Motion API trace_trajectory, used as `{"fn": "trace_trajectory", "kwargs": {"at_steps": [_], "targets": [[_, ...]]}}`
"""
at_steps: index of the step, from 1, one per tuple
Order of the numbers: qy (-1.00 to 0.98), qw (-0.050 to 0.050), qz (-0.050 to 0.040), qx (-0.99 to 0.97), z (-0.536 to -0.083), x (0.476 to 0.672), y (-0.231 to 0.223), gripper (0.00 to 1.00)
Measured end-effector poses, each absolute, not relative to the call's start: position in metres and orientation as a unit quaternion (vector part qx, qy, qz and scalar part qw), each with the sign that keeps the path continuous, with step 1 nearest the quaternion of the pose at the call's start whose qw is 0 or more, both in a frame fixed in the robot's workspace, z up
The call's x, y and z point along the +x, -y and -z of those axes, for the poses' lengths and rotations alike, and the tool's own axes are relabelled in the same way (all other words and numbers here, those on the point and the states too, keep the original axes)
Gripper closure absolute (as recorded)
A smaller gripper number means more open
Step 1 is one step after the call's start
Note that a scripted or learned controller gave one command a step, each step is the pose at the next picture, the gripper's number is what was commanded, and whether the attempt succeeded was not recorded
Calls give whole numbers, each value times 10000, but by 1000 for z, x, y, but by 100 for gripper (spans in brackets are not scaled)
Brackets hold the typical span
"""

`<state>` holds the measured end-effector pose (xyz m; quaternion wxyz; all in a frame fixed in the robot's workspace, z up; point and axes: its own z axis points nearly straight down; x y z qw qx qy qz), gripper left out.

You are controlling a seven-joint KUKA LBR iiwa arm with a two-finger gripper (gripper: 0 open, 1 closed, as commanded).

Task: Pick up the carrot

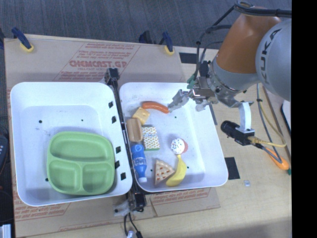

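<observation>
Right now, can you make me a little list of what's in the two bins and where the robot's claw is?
left bin: green plate with compartments
right bin: carrot, banana, blue bottle, pizza slice
carrot place: far end of right bin, lying flat
gripper: just right of the carrot, holding nothing

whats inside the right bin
The right bin holds the carrot near its far side, plus a banana, a blue bottle, a pizza slice and other toy foods. The gripper hangs over the bin and covers part of its far wall.
</observation>
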<state>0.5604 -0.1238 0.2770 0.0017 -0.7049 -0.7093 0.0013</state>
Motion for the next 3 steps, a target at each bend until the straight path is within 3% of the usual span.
{"fn": "trace_trajectory", "kwargs": {"at_steps": [1,2,3], "targets": [[6516,27,-23,-7586,-222,591,83,0],[6328,-23,23,-7743,-96,624,94,0],[6346,-17,23,-7729,-106,625,94,100]]}}
